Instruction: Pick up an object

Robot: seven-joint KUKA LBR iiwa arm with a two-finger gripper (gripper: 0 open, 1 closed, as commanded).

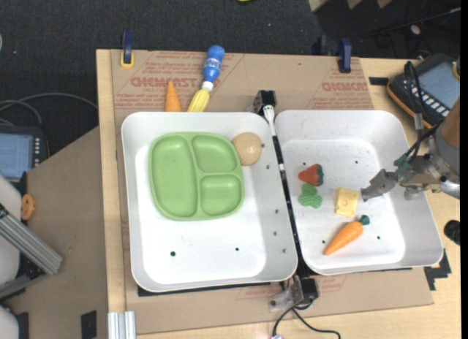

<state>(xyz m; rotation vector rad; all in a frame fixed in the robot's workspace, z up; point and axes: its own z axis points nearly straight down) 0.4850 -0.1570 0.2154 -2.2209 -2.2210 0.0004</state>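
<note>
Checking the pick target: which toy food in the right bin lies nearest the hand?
The yellow cheese cube, just left of the hand. The strawberry, green piece and carrot lie farther off.

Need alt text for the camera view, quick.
The gripper hangs in the right bin beside a yellow block, near a carrot, strawberry and green toy. The left bin holds a green tray.
</note>
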